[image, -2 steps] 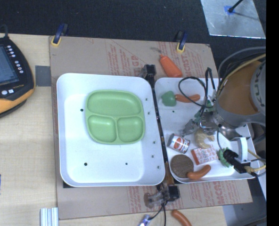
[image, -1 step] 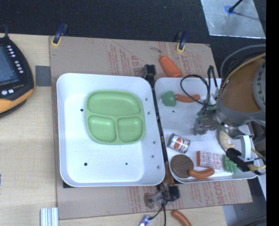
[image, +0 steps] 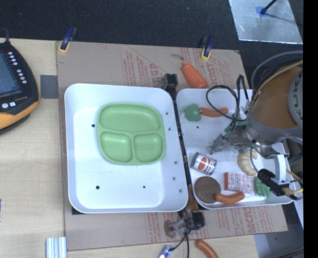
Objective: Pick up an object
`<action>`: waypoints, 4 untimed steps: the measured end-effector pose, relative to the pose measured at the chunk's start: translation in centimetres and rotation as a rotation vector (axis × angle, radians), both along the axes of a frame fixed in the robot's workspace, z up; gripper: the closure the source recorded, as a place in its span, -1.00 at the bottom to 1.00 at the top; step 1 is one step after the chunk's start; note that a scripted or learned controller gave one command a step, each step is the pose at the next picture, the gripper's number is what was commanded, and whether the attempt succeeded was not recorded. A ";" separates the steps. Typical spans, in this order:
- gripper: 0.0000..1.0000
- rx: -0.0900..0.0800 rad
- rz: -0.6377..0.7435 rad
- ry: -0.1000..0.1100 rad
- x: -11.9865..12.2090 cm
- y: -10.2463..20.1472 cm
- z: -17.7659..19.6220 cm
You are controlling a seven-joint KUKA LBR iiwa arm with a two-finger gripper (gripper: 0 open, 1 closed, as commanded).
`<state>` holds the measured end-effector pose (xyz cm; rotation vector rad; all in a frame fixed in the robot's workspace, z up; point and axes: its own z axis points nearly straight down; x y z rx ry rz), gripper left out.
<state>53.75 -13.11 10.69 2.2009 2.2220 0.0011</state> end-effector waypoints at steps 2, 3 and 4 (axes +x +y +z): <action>1.00 0.005 -0.003 0.009 -1.2 -5.9 1.8; -1.00 0.004 -0.002 0.009 -1.2 -5.9 1.8; -1.00 0.010 -0.007 0.013 5.5 -7.8 -1.5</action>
